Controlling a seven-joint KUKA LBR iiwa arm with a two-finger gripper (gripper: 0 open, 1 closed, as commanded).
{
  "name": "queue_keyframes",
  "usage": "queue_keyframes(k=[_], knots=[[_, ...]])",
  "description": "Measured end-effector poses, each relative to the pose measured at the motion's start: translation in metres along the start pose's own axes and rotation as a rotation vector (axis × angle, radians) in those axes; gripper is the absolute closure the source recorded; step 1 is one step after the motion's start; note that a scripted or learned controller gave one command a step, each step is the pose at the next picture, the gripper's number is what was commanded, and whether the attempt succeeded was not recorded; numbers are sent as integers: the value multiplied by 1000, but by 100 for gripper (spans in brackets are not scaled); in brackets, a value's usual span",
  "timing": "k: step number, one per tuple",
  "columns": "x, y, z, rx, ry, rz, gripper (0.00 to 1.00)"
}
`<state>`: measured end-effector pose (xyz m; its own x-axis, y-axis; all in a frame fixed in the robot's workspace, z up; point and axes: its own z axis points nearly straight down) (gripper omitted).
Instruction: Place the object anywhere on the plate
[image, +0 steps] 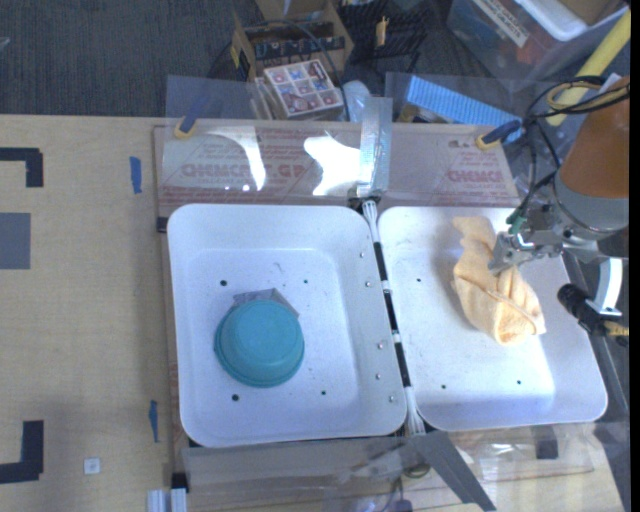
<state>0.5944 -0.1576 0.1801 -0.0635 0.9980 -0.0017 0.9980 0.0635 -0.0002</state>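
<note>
The nearest thing of note is the teal plate (260, 342), lying in the near half of the left bin (200, 250) with a scrap of grey tape (262, 297) touching its far rim. Across the metal divider, in the right bin (560, 390), the yellow cloth (495, 285) lies crumpled toward the far right, a loose elongated heap. The gripper (503, 255) is down at the cloth's far upper fold, its tip pressed into the fabric; whether the fingers are apart or closed on cloth I cannot tell, since the fabric and the wrist hide them.

The main risk, as I judge it, is a weak pinch: a soft fold caught only at its edge may slip free as the arm lifts, or the cloth may unroll and hang long. A hanging tail could then drag on the raised divider (385, 300) between the bins and be pulled out on the way left. The plate is small against the cloth, so a drop could leave it mostly draped on the bin floor.

Farther off, clear plastic sheeting (260, 160) lines the far side of the bins, with a box of printed cards (300, 85) and a blue ribbed pad (450, 100) beyond. Cables (570, 100) loop near the arm's orange band (605, 150) on the right.
</note>
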Motion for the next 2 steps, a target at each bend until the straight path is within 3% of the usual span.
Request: queue_keyframes(k=[1, 2], knots=[[57, 3, 5, 2, 3, -31, 100], [113, -15, -4, 4, 3, 93, 100]])
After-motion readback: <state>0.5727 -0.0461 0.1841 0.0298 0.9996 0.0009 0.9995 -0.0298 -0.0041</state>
